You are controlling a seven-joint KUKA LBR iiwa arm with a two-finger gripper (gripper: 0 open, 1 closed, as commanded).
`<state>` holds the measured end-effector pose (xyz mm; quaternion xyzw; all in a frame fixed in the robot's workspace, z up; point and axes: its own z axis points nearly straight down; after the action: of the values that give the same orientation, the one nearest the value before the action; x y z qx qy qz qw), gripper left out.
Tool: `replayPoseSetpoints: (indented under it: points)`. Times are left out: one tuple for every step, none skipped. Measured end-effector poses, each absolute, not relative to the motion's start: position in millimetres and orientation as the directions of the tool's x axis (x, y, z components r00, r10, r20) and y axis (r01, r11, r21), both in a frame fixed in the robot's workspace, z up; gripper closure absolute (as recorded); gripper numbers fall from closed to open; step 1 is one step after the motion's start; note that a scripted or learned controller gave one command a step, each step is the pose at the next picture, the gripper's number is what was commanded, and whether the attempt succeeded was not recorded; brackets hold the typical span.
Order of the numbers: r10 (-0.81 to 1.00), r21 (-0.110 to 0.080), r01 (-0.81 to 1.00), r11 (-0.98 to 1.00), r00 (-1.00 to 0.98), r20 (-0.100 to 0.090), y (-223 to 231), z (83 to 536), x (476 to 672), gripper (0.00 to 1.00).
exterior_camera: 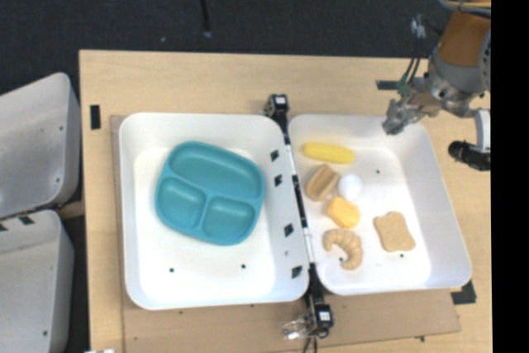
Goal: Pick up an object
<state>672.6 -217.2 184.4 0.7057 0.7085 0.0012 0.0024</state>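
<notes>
overhead, claw (399, 118) above right bin (430, 178)

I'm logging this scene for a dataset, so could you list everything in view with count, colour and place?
bins: 2, white, side by side on the bench
tray: 1, teal, left bin
corn: 1, yellow, right bin, far side
bread roll: 1, tan, below the corn
egg: 1, white, beside the roll
cheese: 1, yellow-orange, middle
croissant: 1, tan, near side
toast: 1, brown, right of the croissant
gripper: 1, grey, over the right bin's far corner
</notes>
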Motion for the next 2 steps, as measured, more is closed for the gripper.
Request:
replayPoseSetpoints:
  points:
    - [1.0, 0.005, 1.0, 0.005, -0.005, -0.002, -222.3, 229.2, 674.5, 1.0]
    - [1.0, 0.005, 1.0, 0.008, -0.008, -0.002, -223.1, 269.2, 675.3, 1.0]
